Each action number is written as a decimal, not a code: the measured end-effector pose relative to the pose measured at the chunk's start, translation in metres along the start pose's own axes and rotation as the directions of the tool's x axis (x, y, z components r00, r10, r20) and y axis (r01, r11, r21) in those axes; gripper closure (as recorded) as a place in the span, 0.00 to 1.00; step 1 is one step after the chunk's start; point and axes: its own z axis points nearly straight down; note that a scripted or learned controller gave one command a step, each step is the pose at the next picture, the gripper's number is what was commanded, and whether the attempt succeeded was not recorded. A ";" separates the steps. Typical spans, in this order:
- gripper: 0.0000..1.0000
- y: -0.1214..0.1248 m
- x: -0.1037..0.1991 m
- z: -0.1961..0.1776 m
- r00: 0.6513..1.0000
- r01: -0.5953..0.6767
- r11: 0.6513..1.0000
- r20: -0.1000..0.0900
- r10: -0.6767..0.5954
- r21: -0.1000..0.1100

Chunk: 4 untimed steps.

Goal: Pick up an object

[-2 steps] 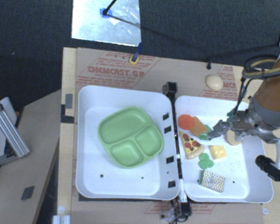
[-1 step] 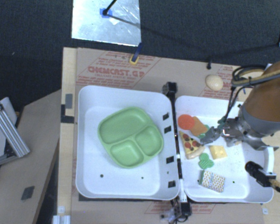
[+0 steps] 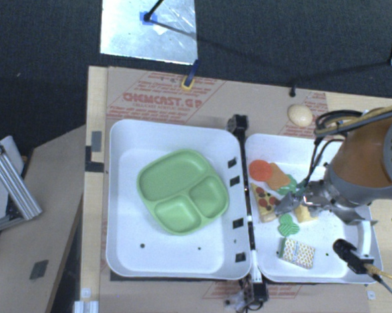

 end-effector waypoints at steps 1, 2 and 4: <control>0.00 0.001 0.000 0.050 1.000 0.000 1.000 -0.001 0.000 -0.005; 1.00 0.003 0.001 0.037 1.000 0.001 1.000 -0.001 -0.001 -0.009; 1.00 0.016 -0.007 -0.057 1.000 0.003 1.000 0.003 -0.003 -0.011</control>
